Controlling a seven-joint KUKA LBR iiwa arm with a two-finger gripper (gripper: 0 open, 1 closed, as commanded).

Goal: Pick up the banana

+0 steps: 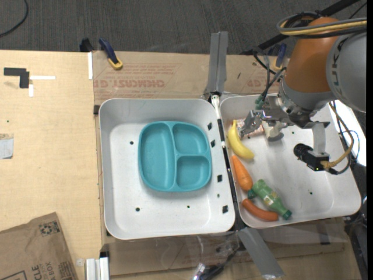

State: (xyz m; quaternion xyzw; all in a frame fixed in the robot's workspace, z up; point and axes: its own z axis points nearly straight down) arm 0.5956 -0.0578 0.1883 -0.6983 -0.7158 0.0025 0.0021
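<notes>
Banana [238,143] is lying in the right bin [326,200], tight against its left wall, with a carrot [242,172] just below it, then a green bottle [270,198] and a hot dog [260,211]. Gripper [256,123] hovers just up and right of the banana, fingers spread a bit, nothing between them. Teal divided plate [175,156] is off left of the banana in the left bin [116,174].

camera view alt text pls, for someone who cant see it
A grey and orange robot arm's gripper hovers in the right white bin, just right of a yellow banana lying near the bin's left wall. Below the banana lie a carrot, a green bottle and a sausage; the left bin holds a teal divided tray.
</notes>
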